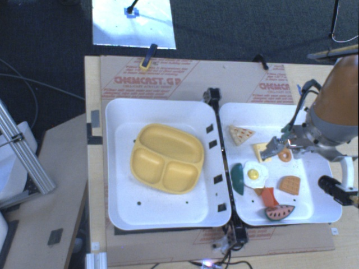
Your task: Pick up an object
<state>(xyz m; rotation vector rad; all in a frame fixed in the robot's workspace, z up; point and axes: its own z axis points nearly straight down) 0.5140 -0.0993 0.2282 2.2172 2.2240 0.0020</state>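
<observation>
**Surface with cardboard sheet and two white bins**

Pale wooden surface point(67, 150), seen from above at a slant. Covered across the middle by a cardboard sheet point(190, 77) printed with red lettering. Resting on the cardboard, side by side and touching along a dark central seam: left white bin point(120, 167) and right white bin point(320, 206). At the cardboard's far edge, a small yellow-and-dark clamp point(148, 58) on the left and a dark clip point(261, 61) on the right. Beyond the far edge, on dark carpet point(235, 15), a shiny square plate point(133, 15). Near the left edge, a slanted aluminium rail point(25, 153).
</observation>
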